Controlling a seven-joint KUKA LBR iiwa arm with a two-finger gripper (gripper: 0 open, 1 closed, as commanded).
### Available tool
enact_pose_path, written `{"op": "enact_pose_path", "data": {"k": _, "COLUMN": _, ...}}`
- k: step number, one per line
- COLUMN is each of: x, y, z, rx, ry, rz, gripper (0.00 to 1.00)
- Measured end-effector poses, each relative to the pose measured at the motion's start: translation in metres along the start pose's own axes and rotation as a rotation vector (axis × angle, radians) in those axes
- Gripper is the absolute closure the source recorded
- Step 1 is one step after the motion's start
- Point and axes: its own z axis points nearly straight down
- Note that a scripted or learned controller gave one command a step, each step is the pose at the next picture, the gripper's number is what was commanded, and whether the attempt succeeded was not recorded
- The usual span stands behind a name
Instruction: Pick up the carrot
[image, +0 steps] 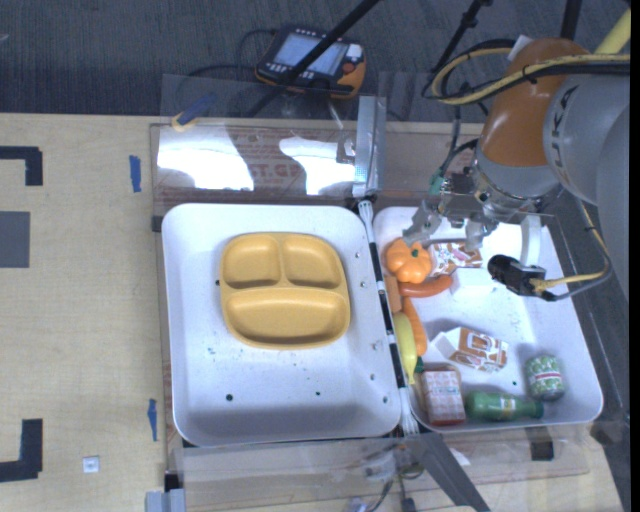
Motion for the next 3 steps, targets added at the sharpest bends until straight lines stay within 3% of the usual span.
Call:
{"op": "enact_pose_path", "data": {"k": 1, "x": 0.001, "y": 0.001, "z": -0.01, "rx": -0.003, "ry": -0.002, "rz": -0.003, "gripper": 1.0}}
{"op": "enact_pose_path", "data": {"k": 2, "x": 0.001, "y": 0.001, "z": -0.01, "rx": -0.003, "ry": -0.002, "rz": -0.003, "gripper": 0.0}}
{"op": "enact_pose_path", "data": {"k": 3, "x": -0.033, "y": -0.005, "z": 0.062, "rx": -0.001, "ry": 0.002, "rz": -0.093, "gripper": 0.0}}
